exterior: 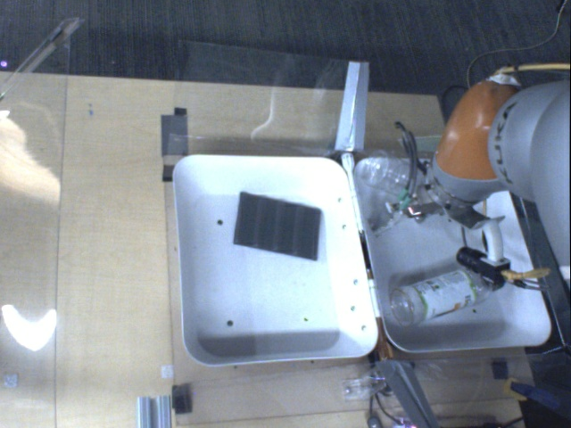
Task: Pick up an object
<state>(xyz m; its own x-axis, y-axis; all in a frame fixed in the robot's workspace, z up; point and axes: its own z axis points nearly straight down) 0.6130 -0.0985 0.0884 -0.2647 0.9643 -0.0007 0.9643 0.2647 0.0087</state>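
Arm over the right bin, bottles below it.

The grey arm (522, 141) enters from 3 o'clock and hangs over the right bin (526, 328); its gripper (412, 205) sits near that bin's 11 o'clock corner, and I cannot tell whether it is clenched or released. A clear plastic bottle (382, 175) lies just beside it at the corner. A labelled bottle (437, 294) lies on its side toward 6 o'clock. In the left bin (201, 328), a dark ribbed pad (277, 226) rests flat toward 12 o'clock.
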